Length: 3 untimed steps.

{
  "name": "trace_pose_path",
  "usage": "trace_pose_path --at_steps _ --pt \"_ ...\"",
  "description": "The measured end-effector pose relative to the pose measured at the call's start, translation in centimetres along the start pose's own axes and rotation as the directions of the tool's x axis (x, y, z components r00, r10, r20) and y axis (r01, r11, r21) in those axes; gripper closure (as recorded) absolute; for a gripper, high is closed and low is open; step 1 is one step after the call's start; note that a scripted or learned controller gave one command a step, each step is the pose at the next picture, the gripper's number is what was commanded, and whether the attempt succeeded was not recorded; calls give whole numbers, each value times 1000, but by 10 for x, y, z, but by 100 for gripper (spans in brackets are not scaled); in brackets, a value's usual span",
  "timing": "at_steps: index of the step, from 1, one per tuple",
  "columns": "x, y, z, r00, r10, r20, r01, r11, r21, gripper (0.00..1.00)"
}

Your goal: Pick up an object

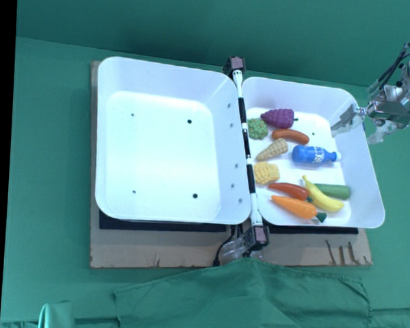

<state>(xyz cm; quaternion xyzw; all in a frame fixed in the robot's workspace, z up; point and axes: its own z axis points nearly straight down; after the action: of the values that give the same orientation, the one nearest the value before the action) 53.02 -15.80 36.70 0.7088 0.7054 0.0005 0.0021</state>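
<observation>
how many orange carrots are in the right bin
1: the carrot lies at the near edge of the right bin, just in front of the red chili. None looks hidden.

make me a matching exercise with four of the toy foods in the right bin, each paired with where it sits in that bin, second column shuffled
Column one:
1. purple grapes
2. blue bottle
3. banana
4. orange carrot

Column two:
A. along the near edge of the bin, just in front of the red chili
B. far end of the group, just behind the sausage
C. near right part, lying against the green cucumber
D. middle of the bin, right of the corn cob

Pairs: 1-B, 2-D, 3-C, 4-A
</observation>
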Motion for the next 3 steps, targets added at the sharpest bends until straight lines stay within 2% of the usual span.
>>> trace_pose_path --at_steps 1,2,3 --pt "-31 -4 22 1000 3 1 -3 1000 3 0" --pt "-29 -9 100 1000 1 -1 -1 1000 6 0" --pt "-4 38 186 1000 -4 2 4 1000 -3 0"
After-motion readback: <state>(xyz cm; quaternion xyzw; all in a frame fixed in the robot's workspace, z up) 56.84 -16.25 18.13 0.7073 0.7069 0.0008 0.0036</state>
